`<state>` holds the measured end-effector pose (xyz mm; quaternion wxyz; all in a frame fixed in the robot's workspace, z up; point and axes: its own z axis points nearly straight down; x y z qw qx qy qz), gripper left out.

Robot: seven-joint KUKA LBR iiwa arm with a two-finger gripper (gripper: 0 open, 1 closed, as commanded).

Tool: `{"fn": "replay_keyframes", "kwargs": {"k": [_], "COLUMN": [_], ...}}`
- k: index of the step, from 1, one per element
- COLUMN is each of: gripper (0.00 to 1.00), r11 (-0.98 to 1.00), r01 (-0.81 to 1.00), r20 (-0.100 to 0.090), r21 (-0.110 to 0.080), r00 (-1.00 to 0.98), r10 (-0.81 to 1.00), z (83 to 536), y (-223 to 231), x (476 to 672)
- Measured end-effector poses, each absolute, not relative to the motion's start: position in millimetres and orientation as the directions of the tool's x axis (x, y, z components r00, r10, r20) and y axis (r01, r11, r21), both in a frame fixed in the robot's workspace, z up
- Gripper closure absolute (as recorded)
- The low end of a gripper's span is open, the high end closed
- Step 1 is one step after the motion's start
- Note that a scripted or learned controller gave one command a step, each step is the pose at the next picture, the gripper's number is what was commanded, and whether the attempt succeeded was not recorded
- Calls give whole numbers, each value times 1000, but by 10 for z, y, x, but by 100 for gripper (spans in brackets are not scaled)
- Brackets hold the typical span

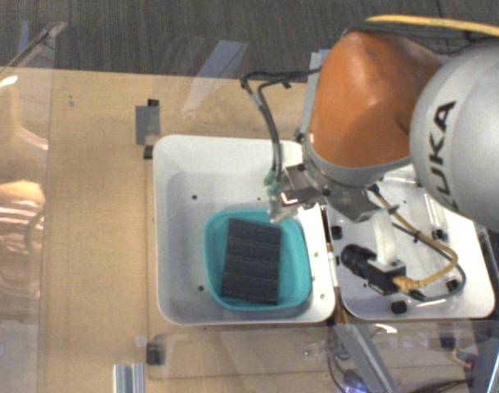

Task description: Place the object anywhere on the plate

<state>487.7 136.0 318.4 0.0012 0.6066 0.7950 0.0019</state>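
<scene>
A teal plate (295,256) lies in the left white bin (177,244), toward its front right. A dark grey ribbed block (251,260) rests flat on the plate, covering most of its middle. My gripper (279,210) hangs under the orange wrist band, just over the plate's far right rim and close to the block's far corner. The view does not show anything held in it. The arm hides the gripper's upper part.
The right white bin (458,297) lies beside the left one, and the arm covers much of it. A divider wall (325,252) runs between the bins, close to the plate's right rim. Bare wooden bench (69,219) stretches to the left.
</scene>
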Motion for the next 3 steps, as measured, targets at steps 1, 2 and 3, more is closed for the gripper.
{"fn": "replay_keyframes", "kwargs": {"k": [1,2,3], "gripper": [100,100,0], "r11": [398,302,302], "r01": [917,953,953], "r20": [-2,1,1], "r21": [9,2,3], "r00": [-398,-302,-302], "r10": [917,953,953], "z": [3368,1962,1965], "y": [1028,1213,1213], "x": [5430,4873,4875]}}
